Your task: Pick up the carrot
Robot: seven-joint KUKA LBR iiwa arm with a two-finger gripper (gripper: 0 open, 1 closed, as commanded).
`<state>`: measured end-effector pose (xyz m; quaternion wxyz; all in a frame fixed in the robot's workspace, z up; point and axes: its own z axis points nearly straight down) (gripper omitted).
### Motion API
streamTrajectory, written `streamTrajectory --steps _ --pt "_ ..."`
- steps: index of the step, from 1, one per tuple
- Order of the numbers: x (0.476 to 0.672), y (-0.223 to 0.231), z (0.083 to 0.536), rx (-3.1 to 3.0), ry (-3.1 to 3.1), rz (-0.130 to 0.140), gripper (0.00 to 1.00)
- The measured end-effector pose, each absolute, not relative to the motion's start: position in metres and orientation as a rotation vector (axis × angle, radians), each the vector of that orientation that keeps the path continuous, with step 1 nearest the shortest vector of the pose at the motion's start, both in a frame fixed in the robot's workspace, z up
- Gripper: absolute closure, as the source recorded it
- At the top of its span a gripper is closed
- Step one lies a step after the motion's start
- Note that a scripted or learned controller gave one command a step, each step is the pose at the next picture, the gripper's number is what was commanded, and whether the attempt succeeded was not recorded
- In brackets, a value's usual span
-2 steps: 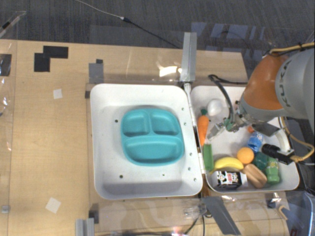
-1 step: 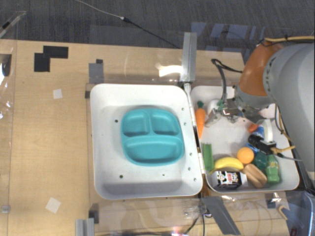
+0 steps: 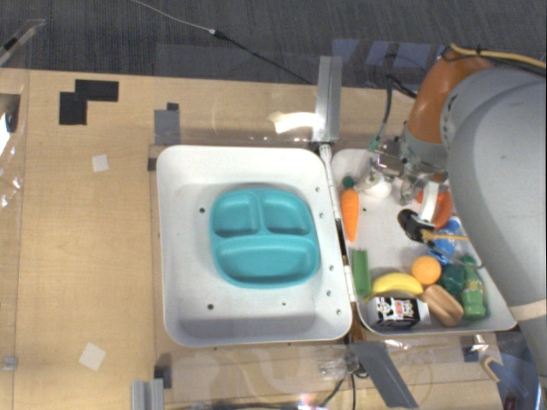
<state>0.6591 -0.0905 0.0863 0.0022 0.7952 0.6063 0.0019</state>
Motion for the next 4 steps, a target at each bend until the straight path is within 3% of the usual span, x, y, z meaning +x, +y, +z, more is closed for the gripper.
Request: streamTrajectory --steps 1,2,3,4 --pt "0.626 -0.085 0.087 2.837 1.345 0.006 0.00" --pt "0.664 -0.081 0.087 2.924 1.179 -0.019 0.00" --pt "0.588 -0.011 0.191 2.922 1.150 0.024 0.00" --pt "0.586 -0.015 0.185 2.926 1.142 0.005 0.00"
